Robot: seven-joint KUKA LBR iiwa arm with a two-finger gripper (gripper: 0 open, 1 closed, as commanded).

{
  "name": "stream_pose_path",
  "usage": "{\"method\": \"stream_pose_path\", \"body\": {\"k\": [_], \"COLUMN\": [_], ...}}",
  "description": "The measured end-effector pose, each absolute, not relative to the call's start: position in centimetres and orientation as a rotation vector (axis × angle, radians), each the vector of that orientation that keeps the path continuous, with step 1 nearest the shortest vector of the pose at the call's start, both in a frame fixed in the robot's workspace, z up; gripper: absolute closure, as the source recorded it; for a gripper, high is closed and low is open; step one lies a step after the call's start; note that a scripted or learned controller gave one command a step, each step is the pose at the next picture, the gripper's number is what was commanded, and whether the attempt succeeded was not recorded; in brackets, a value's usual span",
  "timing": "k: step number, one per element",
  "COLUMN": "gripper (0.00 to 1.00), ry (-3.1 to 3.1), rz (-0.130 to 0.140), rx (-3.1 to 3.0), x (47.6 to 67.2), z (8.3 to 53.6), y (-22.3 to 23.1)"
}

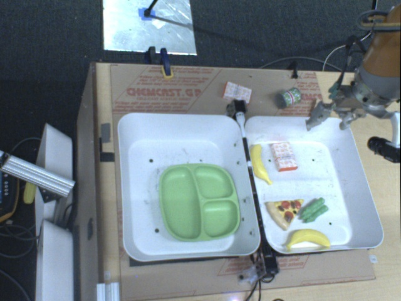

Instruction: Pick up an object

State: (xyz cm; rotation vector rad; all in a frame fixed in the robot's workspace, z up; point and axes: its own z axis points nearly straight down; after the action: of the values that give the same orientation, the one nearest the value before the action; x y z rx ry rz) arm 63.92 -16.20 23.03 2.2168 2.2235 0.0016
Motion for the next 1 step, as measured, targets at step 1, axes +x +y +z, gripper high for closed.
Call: {"method": "stream_pose_path", "body": {"k": [1], "gripper": [0.00], "ry": [2.225], "rz": [-0.001], "rx": [2.221], "x": [58.28], "z": [18.95], "y": [-13.08]}}
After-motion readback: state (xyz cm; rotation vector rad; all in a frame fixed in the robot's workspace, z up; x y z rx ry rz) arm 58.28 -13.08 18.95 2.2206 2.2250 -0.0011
